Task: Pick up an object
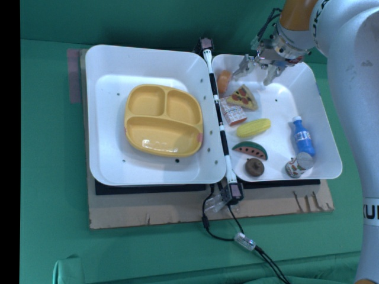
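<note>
My gripper [256, 73] hangs over the far edge of the right bin [323, 108], its two fingers spread open with nothing between them. Just below it lies a pizza slice [243, 97]. An orange piece [223, 80] sits at the bin's far left corner, left of the gripper. Further toward the front lie a small red-and-white carton [233, 114], a yellow corn cob [253, 128], a watermelon slice [250, 149] and a brown doughnut [254, 167]. A blue bottle [302, 136] and a small patterned can [297, 165] lie on the right side.
The left bin [106, 76] holds a yellow divided plate [164, 120]. A black-and-white bar [217, 108] runs between the two bins. Cables [237, 232] trail off the front of the bench. The arm's grey body [355, 87] stretches down the right side.
</note>
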Tool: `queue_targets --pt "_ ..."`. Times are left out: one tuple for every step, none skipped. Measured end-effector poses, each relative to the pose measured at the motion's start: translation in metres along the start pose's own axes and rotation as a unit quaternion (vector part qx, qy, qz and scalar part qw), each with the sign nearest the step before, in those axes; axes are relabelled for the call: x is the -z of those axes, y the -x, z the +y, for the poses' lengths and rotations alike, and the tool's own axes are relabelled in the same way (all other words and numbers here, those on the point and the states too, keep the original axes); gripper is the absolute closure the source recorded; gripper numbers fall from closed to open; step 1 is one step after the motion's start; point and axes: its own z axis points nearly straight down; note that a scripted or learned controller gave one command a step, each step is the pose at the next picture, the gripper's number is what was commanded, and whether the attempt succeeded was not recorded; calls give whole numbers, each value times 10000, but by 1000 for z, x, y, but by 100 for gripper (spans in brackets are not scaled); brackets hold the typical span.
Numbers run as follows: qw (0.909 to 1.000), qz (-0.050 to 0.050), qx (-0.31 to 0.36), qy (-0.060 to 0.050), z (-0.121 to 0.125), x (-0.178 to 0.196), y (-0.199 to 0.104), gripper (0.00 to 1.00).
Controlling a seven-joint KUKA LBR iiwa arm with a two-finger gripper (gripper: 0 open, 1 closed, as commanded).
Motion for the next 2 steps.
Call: queue_targets --pt "10000 25 16 -18 -1 -3 6 0" --pt "10000 21 13 -27 -1 -5 10 0"
